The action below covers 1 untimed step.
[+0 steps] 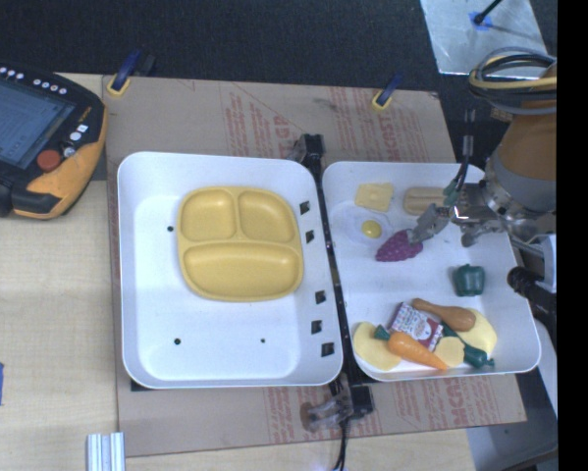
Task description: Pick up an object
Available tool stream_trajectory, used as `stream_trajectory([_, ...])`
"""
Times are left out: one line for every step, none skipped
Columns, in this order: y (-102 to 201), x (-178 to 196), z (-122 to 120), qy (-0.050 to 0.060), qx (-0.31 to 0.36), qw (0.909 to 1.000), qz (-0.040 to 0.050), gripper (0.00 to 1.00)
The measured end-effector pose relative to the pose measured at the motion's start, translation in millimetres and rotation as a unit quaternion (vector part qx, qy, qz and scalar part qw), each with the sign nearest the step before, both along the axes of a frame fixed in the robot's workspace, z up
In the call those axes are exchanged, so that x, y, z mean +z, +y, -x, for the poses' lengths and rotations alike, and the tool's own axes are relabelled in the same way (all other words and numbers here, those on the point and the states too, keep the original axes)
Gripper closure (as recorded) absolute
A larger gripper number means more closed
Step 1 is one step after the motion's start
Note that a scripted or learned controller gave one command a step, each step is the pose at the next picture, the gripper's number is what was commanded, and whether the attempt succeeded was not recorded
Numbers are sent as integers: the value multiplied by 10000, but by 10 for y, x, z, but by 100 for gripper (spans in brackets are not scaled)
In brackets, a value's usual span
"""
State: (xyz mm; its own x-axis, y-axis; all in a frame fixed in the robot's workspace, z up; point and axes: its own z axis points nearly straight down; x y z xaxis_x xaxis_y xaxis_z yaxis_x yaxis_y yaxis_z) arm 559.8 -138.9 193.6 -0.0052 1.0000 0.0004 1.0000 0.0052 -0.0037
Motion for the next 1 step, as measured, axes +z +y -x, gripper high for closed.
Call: stream_trajectory([381,-1077,-174,30,23,10000,-7,0])
